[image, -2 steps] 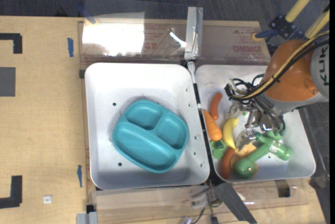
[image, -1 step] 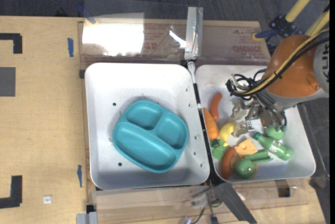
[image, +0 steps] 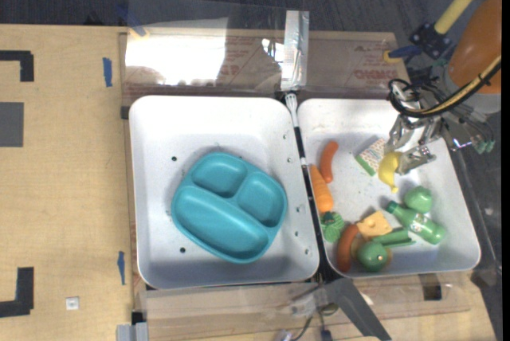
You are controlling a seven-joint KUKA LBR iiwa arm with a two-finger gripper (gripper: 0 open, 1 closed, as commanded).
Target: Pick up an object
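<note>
My gripper (image: 405, 154) hangs low over the upper right part of the right bin (image: 454, 172). A small yellow toy fruit (image: 388, 170) lies right at its lower left tip; whether it is gripped or only touched I cannot tell. A green and white packet (image: 369, 157) lies just left of the gripper. Further left are an orange chili (image: 328, 155) and a carrot (image: 321, 186). Below the gripper sit a green round toy (image: 417, 198) and a green bottle (image: 420, 229).
Along the right bin's front lie a broccoli piece (image: 330, 221), a yellow cheese wedge (image: 373, 226), a brown sausage (image: 347, 244) and a green pepper (image: 372, 254). The left bin (image: 151, 132) holds a teal divided plate (image: 229, 205). A divider wall (image: 303, 172) separates the bins.
</note>
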